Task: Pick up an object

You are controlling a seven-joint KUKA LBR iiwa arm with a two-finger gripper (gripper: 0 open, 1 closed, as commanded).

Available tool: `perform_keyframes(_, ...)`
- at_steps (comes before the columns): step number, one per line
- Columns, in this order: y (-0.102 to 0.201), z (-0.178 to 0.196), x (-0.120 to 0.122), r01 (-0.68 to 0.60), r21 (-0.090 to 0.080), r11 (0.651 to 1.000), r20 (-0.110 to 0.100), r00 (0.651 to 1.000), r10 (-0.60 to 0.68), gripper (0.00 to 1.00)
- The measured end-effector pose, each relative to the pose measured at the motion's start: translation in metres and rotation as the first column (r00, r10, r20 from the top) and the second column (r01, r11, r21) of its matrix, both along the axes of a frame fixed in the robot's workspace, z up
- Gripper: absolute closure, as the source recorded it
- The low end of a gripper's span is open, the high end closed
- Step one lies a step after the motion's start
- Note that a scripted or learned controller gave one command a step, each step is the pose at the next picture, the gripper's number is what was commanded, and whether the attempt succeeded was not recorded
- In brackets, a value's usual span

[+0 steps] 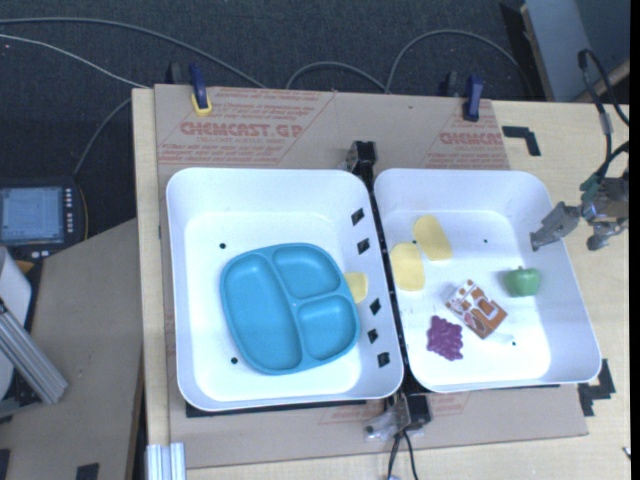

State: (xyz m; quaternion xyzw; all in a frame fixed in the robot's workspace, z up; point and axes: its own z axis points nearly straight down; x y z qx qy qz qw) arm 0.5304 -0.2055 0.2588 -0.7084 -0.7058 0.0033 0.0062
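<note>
Nearest the lower edge of the frame, a bundle of black cables is seen hanging off the front of the pale wooden desk. Two shallow white bins are carried by the desk side by side. In the left white bin, a blue plastic tray with three compartments is laid flat at the centre, and a small yellow piece is found just beside its right rim. In the right white bin, two pale yellow rounded blocks are placed at the upper left, near one another. A purple bunch of toy grapes is set lower down, with a brown and white patterned packet just to its right. A green rounded toy fruit is located further right, near the bin's right wall. At the right edge of the frame, the grey metal tool is held over the right wall of that bin, apart from every object; whether its fingers are spread or pressed together cannot be told. Nothing is seen pinched in it.
</note>
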Motion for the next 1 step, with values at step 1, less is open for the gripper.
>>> perform_keyframes(1,0.0007,0.0068,0.0024,-0.004,-0.003,1.0,0.013,1.0,0.004,0.0)
